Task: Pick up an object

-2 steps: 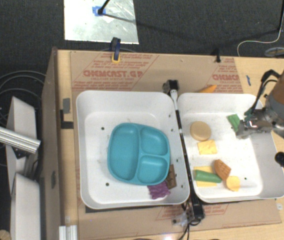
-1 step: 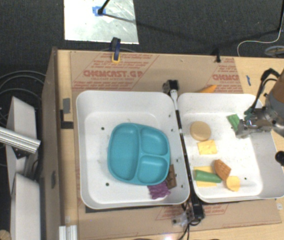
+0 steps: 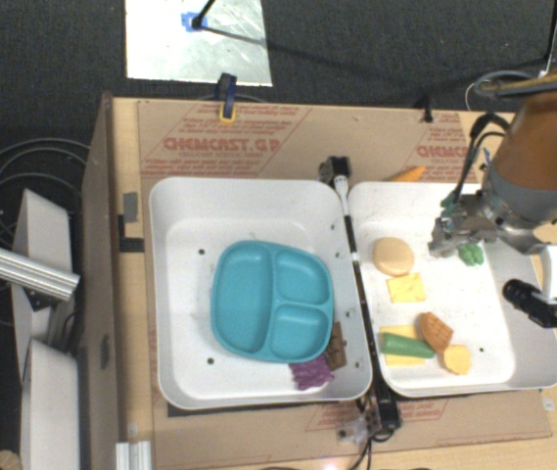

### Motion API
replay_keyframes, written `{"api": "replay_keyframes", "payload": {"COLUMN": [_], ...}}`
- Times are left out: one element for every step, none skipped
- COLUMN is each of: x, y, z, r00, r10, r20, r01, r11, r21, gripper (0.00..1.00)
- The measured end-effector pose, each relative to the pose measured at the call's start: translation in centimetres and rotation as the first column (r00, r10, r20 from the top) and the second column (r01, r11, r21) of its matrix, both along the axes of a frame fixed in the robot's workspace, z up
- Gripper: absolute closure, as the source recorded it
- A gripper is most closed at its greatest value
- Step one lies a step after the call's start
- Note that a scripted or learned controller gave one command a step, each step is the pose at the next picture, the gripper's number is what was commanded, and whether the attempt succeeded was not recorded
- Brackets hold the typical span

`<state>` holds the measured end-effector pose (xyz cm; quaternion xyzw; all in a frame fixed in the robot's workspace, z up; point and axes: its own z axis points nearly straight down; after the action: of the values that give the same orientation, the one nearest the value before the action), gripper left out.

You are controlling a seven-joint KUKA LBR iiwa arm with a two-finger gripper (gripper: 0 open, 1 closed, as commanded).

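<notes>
Hovering at the right bin's [image 3: 528,375] upper right, the gripper [image 3: 452,235] sits just beside a small green piece [image 3: 471,255], jaw state unreadable, so it risks nudging it toward the wall and closing on nothing.

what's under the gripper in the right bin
A small green object pokes out just below the gripper, on the right bin floor. The gripper covers the rest of it, so its shape and any contact can't be told.

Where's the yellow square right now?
The yellow square lies in the right bin, near its middle, just below the round tan piece and above the green stick.
</notes>
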<state>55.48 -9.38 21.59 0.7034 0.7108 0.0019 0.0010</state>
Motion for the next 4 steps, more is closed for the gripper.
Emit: {"api": "replay_keyframes", "payload": {"x": [-0.1,-4.1,-7.0,-6.8], "y": [-0.4,-6.2,-3.9,-5.9], "z": [-0.1,-9.4,-13.4,-13.1], "r00": [1.000,1.000,1.000,1.000], "r10": [-0.006,-0.016,-0.010,-0.011], "r20": [-0.003,-0.013,-0.006,-0.002], "r01": [0.006,0.016,0.010,0.011], "r11": [1.000,1.000,1.000,1.000], "r21": [-0.002,-0.002,0.000,-0.002], "gripper": [0.00,0.00,0.00,0.00]}}
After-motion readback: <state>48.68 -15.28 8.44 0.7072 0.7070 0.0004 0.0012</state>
